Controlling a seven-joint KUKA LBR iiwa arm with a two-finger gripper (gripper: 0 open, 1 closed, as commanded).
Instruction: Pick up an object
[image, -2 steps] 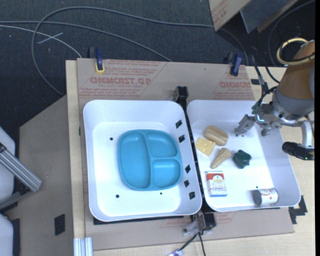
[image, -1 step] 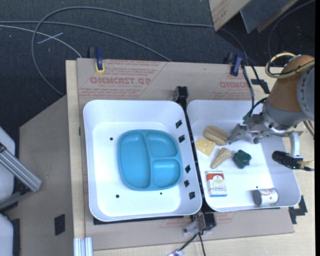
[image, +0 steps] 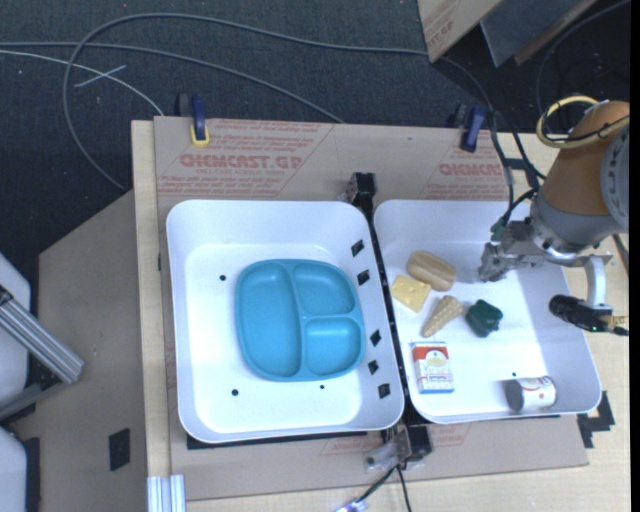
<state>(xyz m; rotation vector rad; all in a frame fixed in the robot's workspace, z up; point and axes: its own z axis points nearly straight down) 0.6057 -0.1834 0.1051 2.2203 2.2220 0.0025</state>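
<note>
My gripper (image: 492, 266) hangs low over the back of the right bin (image: 565, 385), with nothing seen in it. Just left of it lies a tan bread roll (image: 431, 268). Below the roll sits a pale yellow block (image: 410, 292), and a tan cone (image: 442, 315) lies beside that. A dark green lump (image: 485, 317) rests in front of the gripper, a short way apart from it. Nearer the front edge are a red and white box (image: 432, 366) and a small silver and white can (image: 530, 393).
The left bin (image: 200, 400) holds a blue divided plate (image: 298, 318) in its middle. A black divider with clips (image: 372, 300) runs between the two bins. Blue clamps (image: 199, 118) pin the cardboard base at the back.
</note>
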